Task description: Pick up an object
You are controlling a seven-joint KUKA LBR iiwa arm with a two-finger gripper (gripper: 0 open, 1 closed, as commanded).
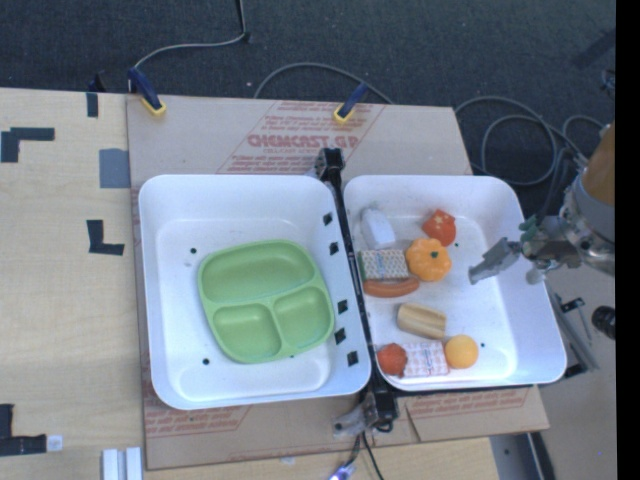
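Observation:
The right bin holds several toy foods. Among them are a red tomato, an orange pumpkin, a checked waffle and a sausage. A bread roll, an orange ball, a red strawberry and a pale grey piece lie there too. My gripper hangs over the right side of this bin, to the right of the pumpkin and apart from it. Nothing shows in its grasp.
The left bin holds a green divided plate. A black divider runs between the two bins. Cables lie on the floor behind the right bin. The arm's body stands past the right bin's right rim.

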